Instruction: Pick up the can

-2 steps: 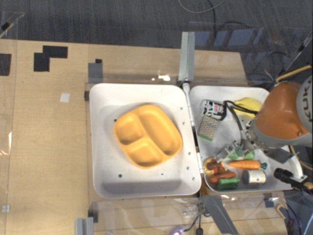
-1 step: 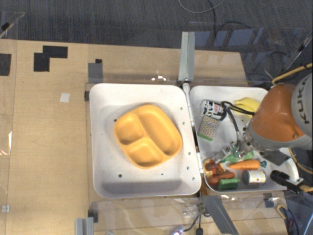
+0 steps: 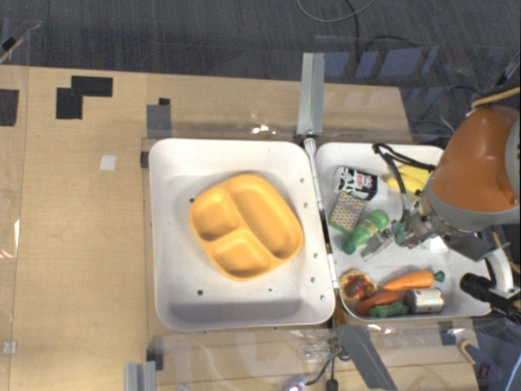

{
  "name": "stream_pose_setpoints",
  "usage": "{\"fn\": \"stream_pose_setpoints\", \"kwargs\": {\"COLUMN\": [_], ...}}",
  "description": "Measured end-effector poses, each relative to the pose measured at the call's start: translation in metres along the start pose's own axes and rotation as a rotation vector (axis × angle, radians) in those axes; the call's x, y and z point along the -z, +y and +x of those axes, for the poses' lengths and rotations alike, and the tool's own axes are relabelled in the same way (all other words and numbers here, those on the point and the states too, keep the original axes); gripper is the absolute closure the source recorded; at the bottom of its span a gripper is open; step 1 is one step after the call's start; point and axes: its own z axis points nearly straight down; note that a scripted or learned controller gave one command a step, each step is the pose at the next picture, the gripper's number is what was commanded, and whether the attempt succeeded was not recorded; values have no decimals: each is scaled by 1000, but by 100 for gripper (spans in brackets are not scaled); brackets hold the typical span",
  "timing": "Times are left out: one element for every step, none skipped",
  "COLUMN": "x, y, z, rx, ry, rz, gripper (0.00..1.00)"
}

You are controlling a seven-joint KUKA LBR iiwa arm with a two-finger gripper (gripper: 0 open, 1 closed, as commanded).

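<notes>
The gripper [image 3: 383, 240] is seen in the right bin [image 3: 464, 304], its fingers parted with nothing between them, beside a green toy [image 3: 364, 229]. The can [image 3: 424, 300] is found near the bin's lower edge, apart from the gripper, below a carrot [image 3: 409, 281]. It lies on its side, long axis roughly left-right. Nothing is grasped yet; approach and lift are judged still to be done.

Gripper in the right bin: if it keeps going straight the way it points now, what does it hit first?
Probably the green bottle: the gripper points left and down at it, close by. The can lies nearer the camera, off that line. Depth is uncertain.
</notes>
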Motion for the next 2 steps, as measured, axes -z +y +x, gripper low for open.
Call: {"fn": "stream_pose_setpoints", "kwargs": {"x": [0,11], "y": [45,47], "z": [78,78], "rx": [711,709], "ry": [2,-3], "rz": [-1,-8], "gripper": [0,100]}}
